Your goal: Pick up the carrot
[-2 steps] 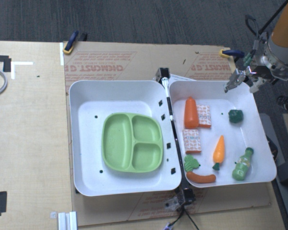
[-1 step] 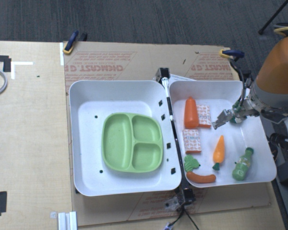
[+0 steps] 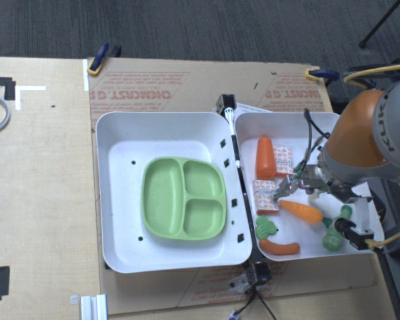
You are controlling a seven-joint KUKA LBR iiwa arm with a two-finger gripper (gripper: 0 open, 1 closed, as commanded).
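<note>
Camera view: in the right-hand bin at the frame's right, the two-finger metal gripper (image 3: 288, 187) hovers low, just beside the top end of the small tapered orange carrot (image 3: 301, 211) lying at centre-right. How far it's parted, I cannot tell; nothing visibly held. Looks like the approach step: next, centre over the carrot and close.

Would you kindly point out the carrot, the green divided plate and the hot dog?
carrot (image 3: 301, 211): camera view, middle of its orange body.
green divided plate (image 3: 184, 169): camera view, ridge between its compartments.
hot dog (image 3: 279, 247): camera view, middle of the sausage.
</note>
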